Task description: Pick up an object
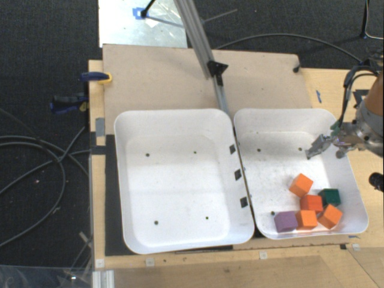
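White plastic makes up both shallow bins on the desk (198, 83). The left bin (129, 233) holds no objects. The right bin (258, 122) holds six foam blocks clustered at its near right corner: four orange cubes (301, 185), one dark green block (330, 196) and one purple cube (286, 221). The gripper (316, 149) hangs above the right bin's far right area, apart from the blocks; whether its fingers are parted or closed cannot be told, and nothing visible sits between them.

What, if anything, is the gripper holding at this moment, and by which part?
Nothing. The gripper hangs over the right bin, with no object between its fingers. The blocks lie apart from it, clustered in the bin's near right corner.
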Controlling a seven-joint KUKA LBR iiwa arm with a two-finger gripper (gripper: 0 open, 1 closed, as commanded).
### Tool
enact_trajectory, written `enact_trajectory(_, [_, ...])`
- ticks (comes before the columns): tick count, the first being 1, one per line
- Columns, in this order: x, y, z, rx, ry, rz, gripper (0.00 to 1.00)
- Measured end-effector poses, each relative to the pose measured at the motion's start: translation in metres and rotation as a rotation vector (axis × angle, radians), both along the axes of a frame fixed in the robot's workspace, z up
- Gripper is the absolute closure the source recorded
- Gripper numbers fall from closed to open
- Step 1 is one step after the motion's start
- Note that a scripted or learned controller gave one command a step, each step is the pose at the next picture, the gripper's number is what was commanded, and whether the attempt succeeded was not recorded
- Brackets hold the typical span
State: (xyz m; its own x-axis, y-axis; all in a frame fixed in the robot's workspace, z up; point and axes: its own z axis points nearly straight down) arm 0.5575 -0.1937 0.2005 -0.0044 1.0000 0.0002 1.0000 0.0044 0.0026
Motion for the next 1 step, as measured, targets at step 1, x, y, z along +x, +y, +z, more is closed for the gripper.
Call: enact_trajectory(1, [-0.0316, -0.0044, -0.1119, 0.002, 0.002, -0.004, 0.00])
